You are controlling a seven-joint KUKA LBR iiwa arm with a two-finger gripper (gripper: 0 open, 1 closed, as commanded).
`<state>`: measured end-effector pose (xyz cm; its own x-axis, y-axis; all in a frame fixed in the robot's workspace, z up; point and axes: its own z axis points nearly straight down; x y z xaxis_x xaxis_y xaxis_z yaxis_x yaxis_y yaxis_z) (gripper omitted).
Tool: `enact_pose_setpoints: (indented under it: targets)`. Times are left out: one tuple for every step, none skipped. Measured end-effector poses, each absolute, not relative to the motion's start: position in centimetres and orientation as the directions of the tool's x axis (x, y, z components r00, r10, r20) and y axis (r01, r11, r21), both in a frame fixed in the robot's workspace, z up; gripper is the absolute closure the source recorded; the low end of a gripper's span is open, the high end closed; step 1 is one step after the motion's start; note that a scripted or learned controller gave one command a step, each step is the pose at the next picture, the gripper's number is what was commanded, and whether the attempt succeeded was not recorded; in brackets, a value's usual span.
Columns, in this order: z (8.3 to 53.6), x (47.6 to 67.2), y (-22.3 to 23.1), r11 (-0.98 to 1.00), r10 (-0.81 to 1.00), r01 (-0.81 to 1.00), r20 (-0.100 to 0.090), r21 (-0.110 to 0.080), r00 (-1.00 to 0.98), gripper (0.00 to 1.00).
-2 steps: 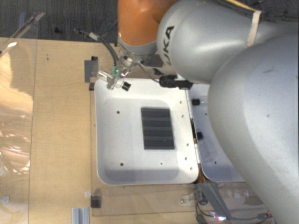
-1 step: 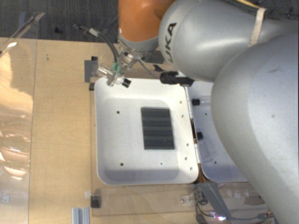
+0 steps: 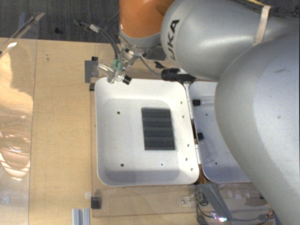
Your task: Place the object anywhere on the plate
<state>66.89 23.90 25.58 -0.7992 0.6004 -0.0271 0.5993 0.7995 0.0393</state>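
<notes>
Presently at upper-left corner of left shallow white plastic bin (image 3: pixel 108 139), right over its rim: two-finger gripper (image 3: pixel 117 75). Gripper's opening impossible to make out; whether anything held, likewise unclear. Flat on floor of same bin, about centre: dark grey ribbed rectangular slab (image 3: pixel 158 129), long sides parallel to bin's side walls, well apart from gripper. Against bin's right edge: second white bin (image 3: pixel 211 139), largely covered by grey arm (image 3: pixel 253 102) with orange band (image 3: pixel 140 8). Just below bin's lower-left corner, on pale wooden bench (image 3: pixel 56 149): small black block (image 3: pixel 95 202).
</notes>
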Motion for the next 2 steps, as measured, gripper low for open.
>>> enact_pose_setpoints:
  targets:
    - [23.5,66.0,22.9,0.938,0.347,0.347,-0.006,0.006,-0.938,1.00]
    - [28.6,66.0,23.3,0.980,0.199,0.199,-0.010,0.007,-0.980,1.00]
